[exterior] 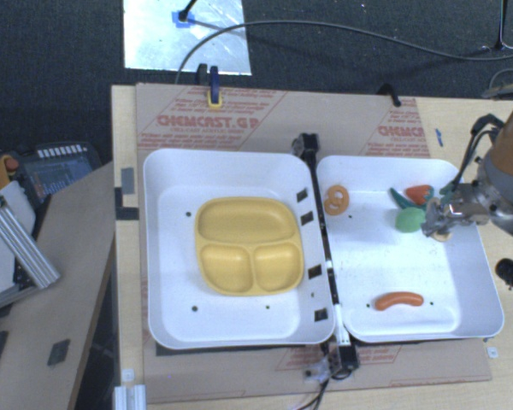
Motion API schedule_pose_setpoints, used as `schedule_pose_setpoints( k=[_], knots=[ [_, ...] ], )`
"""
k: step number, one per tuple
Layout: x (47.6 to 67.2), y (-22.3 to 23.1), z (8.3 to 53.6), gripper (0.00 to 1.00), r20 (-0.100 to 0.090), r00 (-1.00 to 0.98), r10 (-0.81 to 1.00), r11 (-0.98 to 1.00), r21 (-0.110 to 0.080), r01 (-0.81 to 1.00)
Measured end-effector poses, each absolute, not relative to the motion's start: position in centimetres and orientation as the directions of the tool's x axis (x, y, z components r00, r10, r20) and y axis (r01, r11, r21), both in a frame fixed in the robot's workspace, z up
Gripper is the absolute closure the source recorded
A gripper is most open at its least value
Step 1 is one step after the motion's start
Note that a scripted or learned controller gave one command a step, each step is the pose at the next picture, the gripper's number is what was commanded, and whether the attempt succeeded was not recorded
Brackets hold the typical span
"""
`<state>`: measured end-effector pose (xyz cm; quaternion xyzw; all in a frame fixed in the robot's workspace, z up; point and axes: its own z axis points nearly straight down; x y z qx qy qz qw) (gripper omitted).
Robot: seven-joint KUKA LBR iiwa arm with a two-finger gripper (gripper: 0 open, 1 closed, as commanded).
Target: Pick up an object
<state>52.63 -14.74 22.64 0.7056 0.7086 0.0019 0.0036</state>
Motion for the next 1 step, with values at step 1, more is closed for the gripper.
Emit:
schedule_pose_setpoints(
  k=[1],
  knots=[
    [52.77, -14.77, 26.05, 1.0, -0.001, -0.004, 1.0, 0.004, 0.006, 1.0]
  ],
)
